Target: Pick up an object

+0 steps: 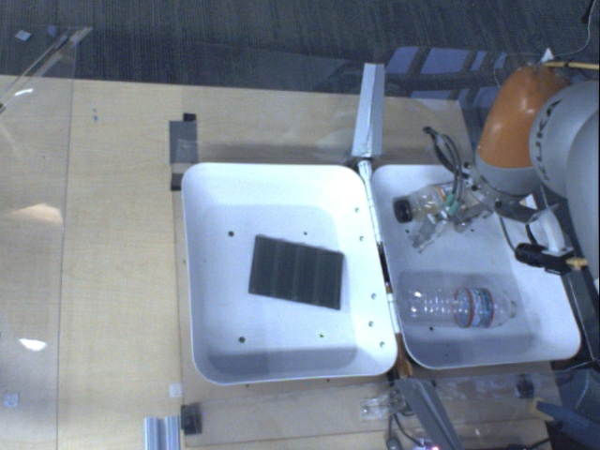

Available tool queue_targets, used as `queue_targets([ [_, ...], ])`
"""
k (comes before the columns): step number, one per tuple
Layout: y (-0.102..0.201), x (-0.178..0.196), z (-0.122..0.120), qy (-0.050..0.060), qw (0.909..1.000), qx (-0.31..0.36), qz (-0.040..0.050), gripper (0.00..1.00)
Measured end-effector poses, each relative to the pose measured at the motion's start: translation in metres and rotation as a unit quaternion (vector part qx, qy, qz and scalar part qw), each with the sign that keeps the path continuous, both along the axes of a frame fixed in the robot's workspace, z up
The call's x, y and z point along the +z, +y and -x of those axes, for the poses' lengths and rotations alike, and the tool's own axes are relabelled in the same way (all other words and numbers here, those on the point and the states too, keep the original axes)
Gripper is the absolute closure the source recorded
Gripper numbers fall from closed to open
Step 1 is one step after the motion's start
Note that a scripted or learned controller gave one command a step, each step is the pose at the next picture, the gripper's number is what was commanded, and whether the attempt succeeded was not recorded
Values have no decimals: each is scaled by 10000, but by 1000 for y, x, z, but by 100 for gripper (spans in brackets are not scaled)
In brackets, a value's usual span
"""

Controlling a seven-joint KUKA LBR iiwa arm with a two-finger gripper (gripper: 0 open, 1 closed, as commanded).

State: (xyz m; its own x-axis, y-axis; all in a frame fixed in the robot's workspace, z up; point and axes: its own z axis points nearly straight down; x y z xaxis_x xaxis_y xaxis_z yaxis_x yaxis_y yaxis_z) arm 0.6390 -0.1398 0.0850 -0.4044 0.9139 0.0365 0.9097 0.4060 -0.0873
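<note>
We see the grey arm with its orange band reaching into the right shallow white bin (562,340), its two-finger gripper (454,216) low over a small clear plastic bottle with a dark cap (422,204) near the bin's far wall; we cannot tell its grip. A larger clear plastic water bottle (459,307) lies on its side nearer us. The left white bin (206,279) holds a dark ribbed rectangular pad (296,272).

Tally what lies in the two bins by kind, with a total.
Clear plastic bottles: 2, one lying near the front of the right bin, one under the gripper at.
Dark ribbed flat pads: 1, in the left bin.
Total: 3
</note>
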Motion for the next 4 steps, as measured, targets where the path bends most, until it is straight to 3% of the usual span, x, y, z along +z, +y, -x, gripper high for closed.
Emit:
queue_targets([
  [1,6,-2,-6,27,9968,-802,51,0],
  [2,-15,3,38,-520,9968,-607,25,0],
  [3,-19,-1,5,-32,9991,408,-71,0],
  [4,-31,-7,-8,41,9978,-656,-101,0],
])
